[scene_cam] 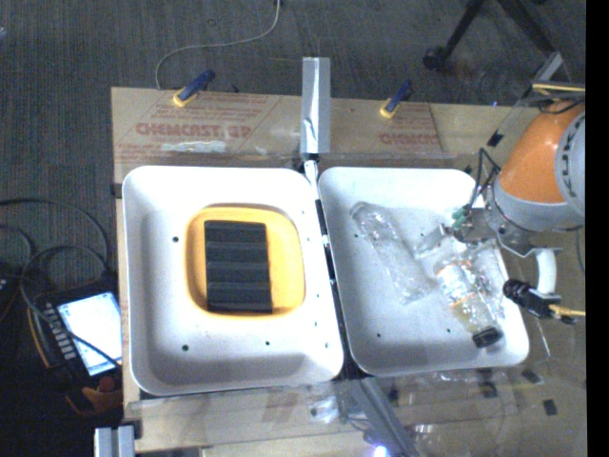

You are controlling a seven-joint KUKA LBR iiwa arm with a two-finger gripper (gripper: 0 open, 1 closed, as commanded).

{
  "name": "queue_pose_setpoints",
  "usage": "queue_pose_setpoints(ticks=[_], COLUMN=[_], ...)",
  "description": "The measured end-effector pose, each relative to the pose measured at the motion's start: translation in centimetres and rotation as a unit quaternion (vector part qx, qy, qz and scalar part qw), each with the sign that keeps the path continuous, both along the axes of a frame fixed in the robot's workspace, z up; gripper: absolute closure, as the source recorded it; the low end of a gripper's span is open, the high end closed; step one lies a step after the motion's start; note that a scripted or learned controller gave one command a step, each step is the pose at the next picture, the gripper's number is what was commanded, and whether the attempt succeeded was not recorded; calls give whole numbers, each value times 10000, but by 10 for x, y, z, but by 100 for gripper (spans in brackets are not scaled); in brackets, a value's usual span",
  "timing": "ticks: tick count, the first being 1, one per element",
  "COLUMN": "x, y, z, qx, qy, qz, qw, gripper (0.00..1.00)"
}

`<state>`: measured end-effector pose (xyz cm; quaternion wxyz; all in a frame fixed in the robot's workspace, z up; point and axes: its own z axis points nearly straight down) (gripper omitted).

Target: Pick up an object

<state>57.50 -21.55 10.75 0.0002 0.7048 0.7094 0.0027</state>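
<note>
Clear bottle w/ black cap is lying in right bin, near its right wall, beside crumpled clear plastic. Gripper is hovering just above bottle's upper end; can't tell finger state. Yellow sponge w/ black pad is sitting in left bin.

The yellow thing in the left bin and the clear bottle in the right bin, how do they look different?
The yellow object is opaque and bright, with a black ribbed inset on top; the clear bottle is see-through and hard to make out against the right bin. The yellow object is broad, squarish and lies flat, centred in the left bin; the bottle is slimmer, lies slantwise, and ends in a dark cap. Both rest on a bin floor.
</note>
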Motion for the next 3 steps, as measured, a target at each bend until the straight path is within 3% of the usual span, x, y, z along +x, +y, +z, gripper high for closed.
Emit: queue_pose_setpoints(ticks=[1, 2, 3], x=[-37, -36, 6], y=[-2, 0, 87], z=[-4, 5, 78], qx=[-66, -55, -17], qy=[-231, -240, 18], qz=[798, 807, 852], qw=[9965, 9964, 9964], gripper=[0, 100, 100])
